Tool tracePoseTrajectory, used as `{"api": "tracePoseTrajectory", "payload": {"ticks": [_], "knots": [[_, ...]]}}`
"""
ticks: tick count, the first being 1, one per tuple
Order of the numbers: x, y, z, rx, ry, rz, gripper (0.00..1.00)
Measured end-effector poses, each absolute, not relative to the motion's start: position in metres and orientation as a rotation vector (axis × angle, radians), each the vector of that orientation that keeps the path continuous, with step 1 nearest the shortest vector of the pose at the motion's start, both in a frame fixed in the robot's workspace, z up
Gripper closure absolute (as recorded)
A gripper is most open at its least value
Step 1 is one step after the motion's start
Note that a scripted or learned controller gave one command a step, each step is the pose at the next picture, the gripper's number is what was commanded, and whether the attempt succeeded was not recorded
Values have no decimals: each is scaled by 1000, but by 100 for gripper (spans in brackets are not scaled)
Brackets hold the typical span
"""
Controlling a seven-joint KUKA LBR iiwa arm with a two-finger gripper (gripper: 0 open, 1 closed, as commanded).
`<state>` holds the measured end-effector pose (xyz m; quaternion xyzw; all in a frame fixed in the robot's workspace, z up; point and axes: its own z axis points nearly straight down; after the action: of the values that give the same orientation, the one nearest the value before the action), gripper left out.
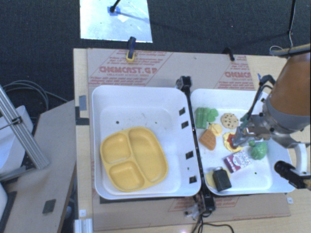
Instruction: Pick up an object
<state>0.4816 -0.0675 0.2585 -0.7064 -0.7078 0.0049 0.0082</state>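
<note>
Black block [222,179] is lying at the right bin's [279,184] front edge; gripper [236,141] is hovering over yellow toy [228,141] mid-bin, its state unclear; descending squarely, clear of the packet [237,161], seems wisest.

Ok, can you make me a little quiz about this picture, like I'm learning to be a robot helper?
1. True or false: the yellow tray lies in the left bin.
2. Which of these sits nearest the gripper? A) the cookie B) the black box C) the yellow tray
3. Fill in the blank: the tray has ___ compartments.

Key:
1. True. The toy food is all in the right bin.
2. A. The cookie lies just up and left of the gripper; the black box is farther off, by the bin's near edge.
3. Three.
</note>
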Motion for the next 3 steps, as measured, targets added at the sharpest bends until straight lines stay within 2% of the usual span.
{"api": "tracePoseTrajectory", "payload": {"ticks": [1,2,3], "knots": [[488,-118,387,-2235,-2229,-13,100],[484,-154,103,-2217,-2213,9,100],[553,-105,84,-2214,-2236,-8,100]]}}
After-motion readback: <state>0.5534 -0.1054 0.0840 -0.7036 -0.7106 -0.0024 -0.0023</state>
